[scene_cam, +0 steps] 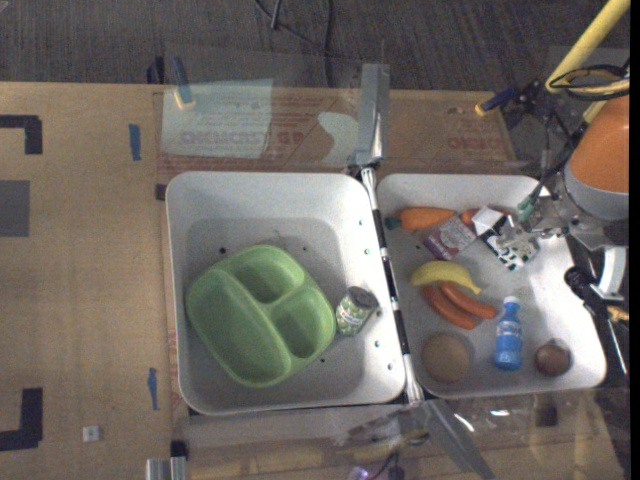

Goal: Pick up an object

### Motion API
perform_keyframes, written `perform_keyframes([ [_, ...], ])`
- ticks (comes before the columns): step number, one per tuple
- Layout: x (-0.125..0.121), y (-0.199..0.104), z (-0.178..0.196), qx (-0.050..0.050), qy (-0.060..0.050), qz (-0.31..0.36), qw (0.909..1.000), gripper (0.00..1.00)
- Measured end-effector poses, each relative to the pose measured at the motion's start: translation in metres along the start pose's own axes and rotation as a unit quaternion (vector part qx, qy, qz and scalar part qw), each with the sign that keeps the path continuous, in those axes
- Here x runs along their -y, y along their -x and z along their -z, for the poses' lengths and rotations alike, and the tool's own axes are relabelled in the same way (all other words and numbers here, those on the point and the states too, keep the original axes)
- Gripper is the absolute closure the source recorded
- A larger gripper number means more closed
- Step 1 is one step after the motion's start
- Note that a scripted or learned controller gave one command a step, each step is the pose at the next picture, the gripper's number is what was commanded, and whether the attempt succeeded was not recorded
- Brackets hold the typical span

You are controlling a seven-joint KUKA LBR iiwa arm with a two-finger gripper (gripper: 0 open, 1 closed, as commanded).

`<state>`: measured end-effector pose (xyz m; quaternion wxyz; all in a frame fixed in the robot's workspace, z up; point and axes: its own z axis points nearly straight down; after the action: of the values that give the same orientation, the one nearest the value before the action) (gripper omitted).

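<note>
Our gripper [517, 240] hangs right of centre; we cannot tell its state; the carton [452, 236] lies just left, the banana [446, 274] below-left, lying crosswise.

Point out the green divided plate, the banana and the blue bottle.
green divided plate [235, 318]: camera view, large left compartment.
banana [445, 274]: camera view, middle of its curve.
blue bottle [509, 340]: camera view, on its body.

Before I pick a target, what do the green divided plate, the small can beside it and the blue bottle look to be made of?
Green divided plate: likely molded plastic, with a smooth, uniform, slightly glossy surface. Small can: probably metal, with a shiny rim and a printed green label. Blue bottle: seemingly translucent plastic with a white cap; blur leaves it uncertain.
</note>
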<state>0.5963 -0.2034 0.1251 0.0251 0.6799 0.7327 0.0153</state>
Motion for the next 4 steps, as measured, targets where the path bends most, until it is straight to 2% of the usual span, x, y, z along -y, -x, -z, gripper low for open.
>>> perform_keyframes([
  [1,0.02,-0.001,0.025,-0.009,-0.025,0.091,0.9955,1.0],
  [2,0.02,-0.001,0.025,-0.009,-0.025,0.09,0.9955,0.0],
  [3,0.034,0.012,0.043,-0.01,-0.025,0.138,0.9901,0.0],
  [4,-0.042,-0.038,-0.032,-0.008,-0.018,0.235,0.9719,0.0],
])
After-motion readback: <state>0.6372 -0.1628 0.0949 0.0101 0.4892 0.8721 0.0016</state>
